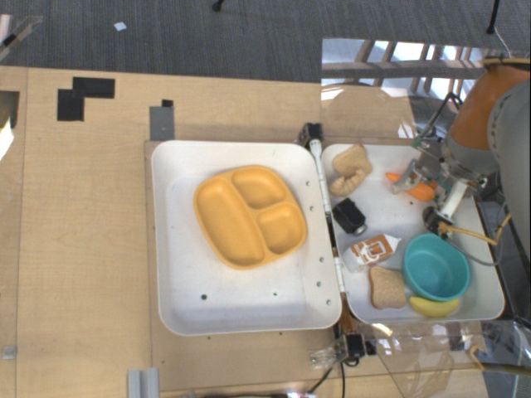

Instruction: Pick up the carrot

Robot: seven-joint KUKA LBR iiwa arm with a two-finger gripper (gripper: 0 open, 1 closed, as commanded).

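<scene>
The carrot is a small orange piece lying in the upper right part of the right bin. An orange tip of it shows at the left, and the rest is partly hidden under the tool. My gripper reaches in from the right and sits low, right over the carrot. Cables and grey wrist parts cover the spot where they meet. I cannot say whether the carrot is held.
A yellow divided plate lies in the left bin. The right bin also holds a beige lump, a black object, an orange-and-white packet, a teal bowl, a toast slice and a banana.
</scene>
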